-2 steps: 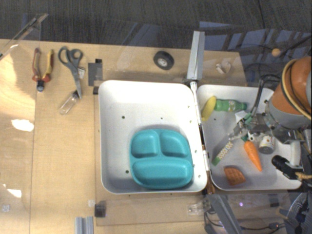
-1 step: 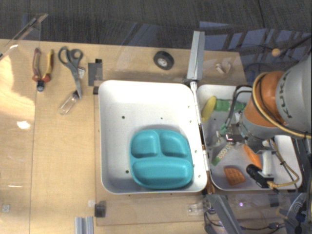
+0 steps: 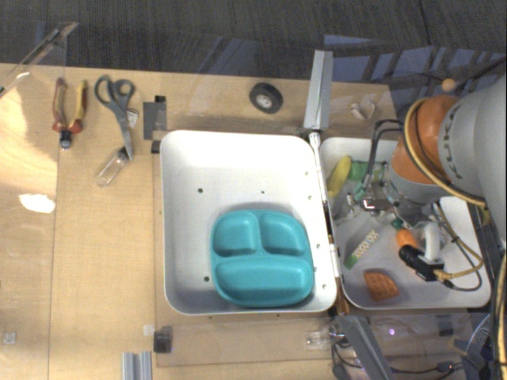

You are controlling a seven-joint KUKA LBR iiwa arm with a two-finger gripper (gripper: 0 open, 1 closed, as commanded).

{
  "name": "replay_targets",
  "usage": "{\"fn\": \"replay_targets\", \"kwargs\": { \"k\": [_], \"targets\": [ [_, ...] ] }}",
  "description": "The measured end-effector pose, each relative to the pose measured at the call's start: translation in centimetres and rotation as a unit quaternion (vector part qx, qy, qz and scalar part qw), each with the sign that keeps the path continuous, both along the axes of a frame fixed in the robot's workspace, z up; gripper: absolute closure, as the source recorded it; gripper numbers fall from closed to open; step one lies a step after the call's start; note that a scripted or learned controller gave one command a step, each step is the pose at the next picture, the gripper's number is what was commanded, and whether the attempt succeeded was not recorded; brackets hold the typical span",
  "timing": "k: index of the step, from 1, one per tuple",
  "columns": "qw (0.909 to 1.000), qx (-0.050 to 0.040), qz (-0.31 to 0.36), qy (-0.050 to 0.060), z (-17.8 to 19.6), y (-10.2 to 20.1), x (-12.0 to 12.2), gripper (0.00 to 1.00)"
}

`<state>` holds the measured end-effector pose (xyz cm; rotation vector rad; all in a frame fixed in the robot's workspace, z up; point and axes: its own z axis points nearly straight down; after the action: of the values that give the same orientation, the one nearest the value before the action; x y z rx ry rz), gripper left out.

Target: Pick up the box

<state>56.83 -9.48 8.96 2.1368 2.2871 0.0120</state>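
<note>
Where the grey arm with its orange band (image 3: 424,137) bends down from the right, the gripper (image 3: 371,203) sits low over the upper left part of the right shallow white bin (image 3: 467,298). The wrist hides most of it, so whether it is apart or together cannot be told, and nothing can be seen held in it. Just below the gripper, and apart from it, lies the slim grey speckled box (image 3: 364,245), slanted on the bin floor near the left wall. Up and to the left of the gripper rests a yellow banana-shaped piece (image 3: 339,174) with a green item (image 3: 360,169) beside it. Lower in the same bin lie a small orange piece (image 3: 404,236) and a brown-orange flat lump (image 3: 380,285). The left white bin (image 3: 186,212) holds a teal divided plastic tray (image 3: 261,258). On the wooden bench (image 3: 79,275) beyond lie grey scissors (image 3: 119,109), red-handled pliers (image 3: 67,109) and a dark tape roll (image 3: 266,97).
</note>
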Motion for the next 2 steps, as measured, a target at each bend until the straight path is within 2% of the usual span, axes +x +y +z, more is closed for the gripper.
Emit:
{"fn": "replay_targets", "kwargs": {
  "k": [1,2],
  "targets": [
    [0.9986,-0.0007,0.053,-0.002,0.1,0.4,-7.6,0.0],
    [0.9985,-0.0028,0.054,-0.007,1.3,0.3,-7.2,1.0]
  ]
}}
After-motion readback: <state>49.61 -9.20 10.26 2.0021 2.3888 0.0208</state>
